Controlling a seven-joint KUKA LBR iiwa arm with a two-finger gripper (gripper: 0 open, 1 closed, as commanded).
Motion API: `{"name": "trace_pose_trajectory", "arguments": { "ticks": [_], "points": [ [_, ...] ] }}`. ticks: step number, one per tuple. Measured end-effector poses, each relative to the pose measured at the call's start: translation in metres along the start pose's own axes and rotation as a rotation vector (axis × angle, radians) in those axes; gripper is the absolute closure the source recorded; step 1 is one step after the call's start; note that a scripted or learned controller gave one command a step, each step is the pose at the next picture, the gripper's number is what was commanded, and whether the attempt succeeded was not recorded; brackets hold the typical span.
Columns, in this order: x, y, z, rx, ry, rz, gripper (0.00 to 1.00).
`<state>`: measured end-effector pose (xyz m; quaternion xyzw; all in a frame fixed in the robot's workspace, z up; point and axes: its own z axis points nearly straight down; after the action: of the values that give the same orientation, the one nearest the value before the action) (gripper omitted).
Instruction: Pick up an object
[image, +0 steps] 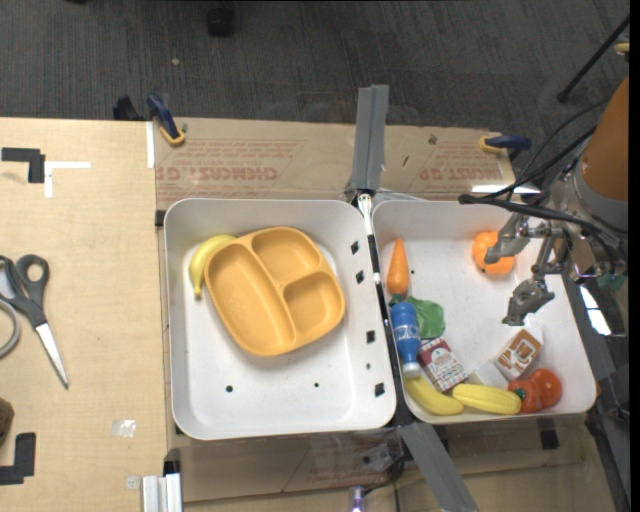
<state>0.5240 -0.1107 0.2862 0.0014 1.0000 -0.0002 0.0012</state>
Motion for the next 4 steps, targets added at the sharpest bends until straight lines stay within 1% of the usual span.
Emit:
{"name": "trace_pose_trajectory", "arguments": {
  "ticks": [1,2,3,4],
  "points": [
    [-0.086,-0.006,0.080,0.000,-0.001,-0.033,0.00],
    [-0.080,0.006,0.191,0.000,-0.001,0.104,0.00],
    [-0.018,-0.013,0.194,0.000,0.000,0.172,0.00],
    [0.002,0.010,0.194,0.000,0.000,0.199,0.00]
  ]
}}
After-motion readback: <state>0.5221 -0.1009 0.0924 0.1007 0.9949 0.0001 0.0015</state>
